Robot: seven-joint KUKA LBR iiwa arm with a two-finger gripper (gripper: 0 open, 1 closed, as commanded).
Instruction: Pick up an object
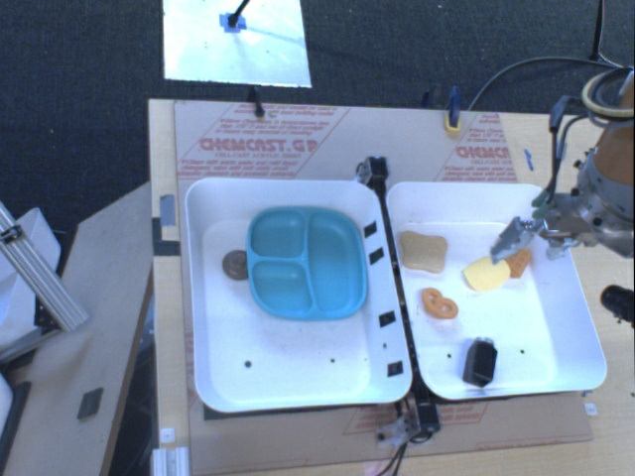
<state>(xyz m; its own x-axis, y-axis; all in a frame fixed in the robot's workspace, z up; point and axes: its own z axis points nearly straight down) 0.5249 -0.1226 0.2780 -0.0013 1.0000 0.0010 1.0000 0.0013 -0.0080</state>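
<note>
The right bin (571, 310) holds a tan toast slice (424, 251), an orange pretzel-shaped piece (439, 304), a yellow wedge (485, 275), a small orange piece (519, 264) and a black block (480, 361). My gripper (524, 238) reaches in from the right and hangs just above the orange piece and the yellow wedge, at the bin's upper right. Nothing can be seen held in it.
The left bin (213, 365) carries a blue divided plate (304, 263) with a small brown round thing (235, 264) beside its left rim. A black-marked ridge (387, 286) separates the bins. Cables run behind the right bin.
</note>
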